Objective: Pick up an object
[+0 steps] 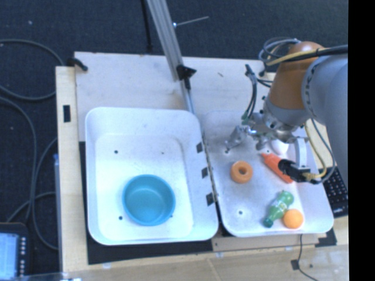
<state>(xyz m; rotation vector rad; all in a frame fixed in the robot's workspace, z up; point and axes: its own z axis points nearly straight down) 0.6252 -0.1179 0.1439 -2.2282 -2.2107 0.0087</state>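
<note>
Hard to tell whether the gripper [237, 138] is spread or closed; nothing visibly held. Hangs at twelve o'clock of the orange ring [241, 172] in the right bin [220, 212]. Carrot-like piece [273, 164] at three o'clock of the ring, green bottle [276, 209] and orange ball [293, 218] toward five. Risk: descending off-centre, nudging the ring away, closing on air.

an orange ring [241, 172] lay flat in the right bin [225, 212]. a carrot [274, 165] lay slanted beside it. a green bottle [276, 209] lay on its side, touching an orange ball [293, 218].
</note>
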